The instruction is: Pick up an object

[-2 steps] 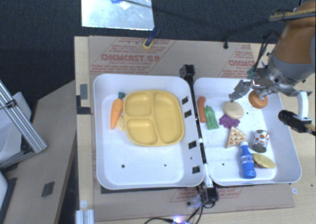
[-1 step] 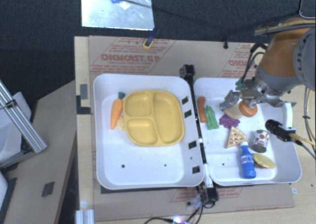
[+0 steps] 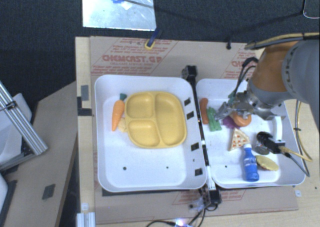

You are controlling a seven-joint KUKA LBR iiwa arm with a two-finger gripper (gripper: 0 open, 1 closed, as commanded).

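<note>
My gripper (image 3: pixel 226 112) hangs low over the upper part of the right bin (image 3: pixel 226 168), reaching in from the right. Directly beneath and beside it lie a green toy (image 3: pixel 214 120), a purple piece (image 3: pixel 228 122) and an orange piece (image 3: pixel 242 119); the gripper partly hides the purple and orange ones. A red sausage (image 3: pixel 204 110) lies just left of them by the bin's wall. Nearer the front are a pizza slice (image 3: pixel 238 140), a blue bottle (image 3: pixel 250 163) and a yellow food piece (image 3: pixel 268 163).
The left bin (image 3: pixel 150 168) holds a yellow divided plate (image 3: pixel 155 119) with a carrot (image 3: pixel 117 114) along its left side. A black divider (image 3: pixel 196 121) separates the two bins. A shiny metal sheet (image 3: pixel 119 1) lies beyond the bench.
</note>
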